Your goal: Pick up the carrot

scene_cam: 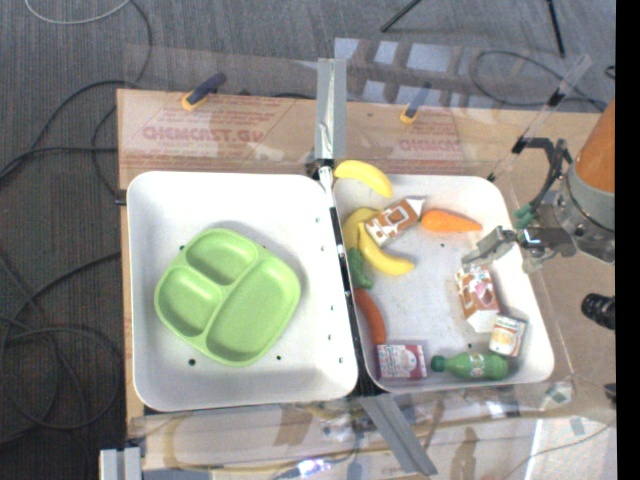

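Two bins side by side on counter [140, 138]. Left bin [150, 368]: divided plate [228, 295], centred. Right bin [520, 353]: carrot [451, 222] far, bottle [472, 366] near, bananas [372, 233] left.

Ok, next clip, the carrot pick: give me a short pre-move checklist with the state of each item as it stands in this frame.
1. Carrot located: ok. The carrot lies in the right bin, near its far wall.
2. Carrot free of clutter: ok. It lies just right of the brown carton, apart from the bananas.
3. Gripper lined up over carrot: not ok. The gripper hangs to the right and nearer the camera, closer to the snack packet.
4. Nothing held: ok. Nothing sits between the fingers.
5. Fingers open wide enough: cannot tell.
6. Path to carrot: ok. Bare bin floor lies between gripper and carrot.
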`<state>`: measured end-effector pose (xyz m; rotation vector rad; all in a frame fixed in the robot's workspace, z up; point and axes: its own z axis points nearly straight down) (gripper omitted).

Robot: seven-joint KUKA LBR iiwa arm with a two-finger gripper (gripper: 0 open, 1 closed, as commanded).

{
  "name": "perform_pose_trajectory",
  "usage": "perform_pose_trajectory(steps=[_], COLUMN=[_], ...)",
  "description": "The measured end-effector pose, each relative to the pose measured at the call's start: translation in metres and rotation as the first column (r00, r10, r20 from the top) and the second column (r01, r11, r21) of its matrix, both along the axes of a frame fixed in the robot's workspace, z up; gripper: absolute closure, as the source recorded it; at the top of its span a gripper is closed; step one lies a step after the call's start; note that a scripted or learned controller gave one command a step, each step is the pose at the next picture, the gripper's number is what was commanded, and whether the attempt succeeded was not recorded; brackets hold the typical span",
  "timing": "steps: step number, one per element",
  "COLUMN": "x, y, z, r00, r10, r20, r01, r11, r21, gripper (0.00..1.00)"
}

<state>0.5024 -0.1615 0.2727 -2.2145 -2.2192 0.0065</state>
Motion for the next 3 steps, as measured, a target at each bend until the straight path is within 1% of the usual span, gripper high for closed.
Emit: perform_pose_trajectory(steps=[1,2,3], x=[0.086,0.156,0.128], y=[-0.009,-0.030,-0.025], z=[-0.033,-0.161,-0.185], r00=[1.000,1.000,0.970], r10=[-0.014,-0.010,0.244], r20=[0.000,0.001,0.012], r01=[0.014,0.010,-0.244], r11=[1.000,1.000,0.970], r21=[-0.001,-0.006,-0.008], gripper=[0.00,0.00,0.00])
